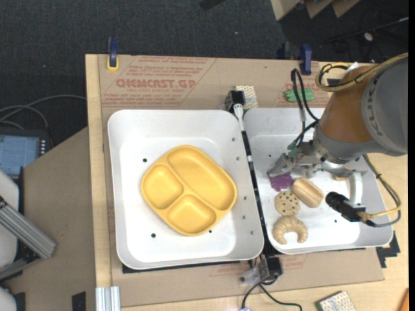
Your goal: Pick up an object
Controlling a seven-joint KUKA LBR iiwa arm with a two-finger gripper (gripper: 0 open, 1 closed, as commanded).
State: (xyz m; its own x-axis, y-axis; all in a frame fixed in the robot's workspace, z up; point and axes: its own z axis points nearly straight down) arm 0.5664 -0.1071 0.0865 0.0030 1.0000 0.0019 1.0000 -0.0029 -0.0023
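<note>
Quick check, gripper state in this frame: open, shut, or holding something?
Gripper: cannot be told; it is low in the right bin, just above the purple item.

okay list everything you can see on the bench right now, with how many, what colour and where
divided plate: one, yellow, three compartments, middle of the left bin
left bin: one, white, left half of the bench
right bin: one, white, right half of the bench
croissant: one, tan, front of the right bin
cookie: one, beige and speckled, just behind the croissant
bread roll: one, light brown, right of the cookie
purple piece: one, purple, behind the cookie, shape unclear
arm: one, grey with an orange band, over the right bin
gripper: one, low beside the purple piece
</note>
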